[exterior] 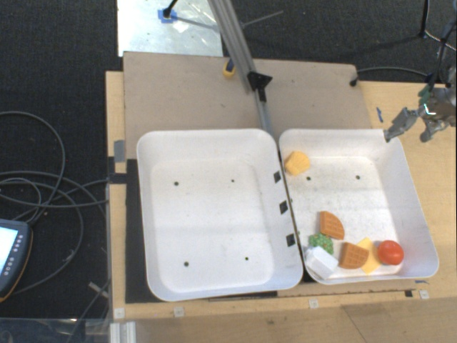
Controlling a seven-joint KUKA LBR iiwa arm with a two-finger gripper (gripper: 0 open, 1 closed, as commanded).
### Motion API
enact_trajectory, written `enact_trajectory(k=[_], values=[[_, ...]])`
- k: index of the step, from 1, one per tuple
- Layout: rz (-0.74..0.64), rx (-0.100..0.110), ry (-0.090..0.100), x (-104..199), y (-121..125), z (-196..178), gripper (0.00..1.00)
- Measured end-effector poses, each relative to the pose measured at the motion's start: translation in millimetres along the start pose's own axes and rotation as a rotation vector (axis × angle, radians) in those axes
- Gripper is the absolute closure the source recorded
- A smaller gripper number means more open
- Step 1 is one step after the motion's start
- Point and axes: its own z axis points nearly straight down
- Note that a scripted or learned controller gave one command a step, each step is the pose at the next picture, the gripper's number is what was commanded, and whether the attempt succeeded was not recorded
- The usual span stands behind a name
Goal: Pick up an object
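The right bin [400,170] holds several small toy foods. A yellow chunk [297,163] lies near its back left corner. Along the front sit an orange wedge [331,225], a green piece [322,243], a white block [322,262], a waffle-like brown square [353,255], a yellow slice [369,256] and a red tomato [390,252]. My gripper [414,125] hangs at the far right, above the bin's back right corner, fingers spread apart with nothing between them.
The left bin [157,191] stands beside the right one, joined by black clips [283,206]. A slanted metal pole [235,34] crosses the back of the bench. Cables and a pendant [11,252] lie on the floor at left.
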Motion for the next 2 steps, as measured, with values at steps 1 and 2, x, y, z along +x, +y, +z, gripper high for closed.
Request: enact_trajectory(k=[1, 2], values=[[-0.002, -0.003, -0.002, 0.3, 0.6, -2.5, 0.00], [-0.003, 0.000, 0.000, 6.0, 9.8, 48.9, 0.00]])
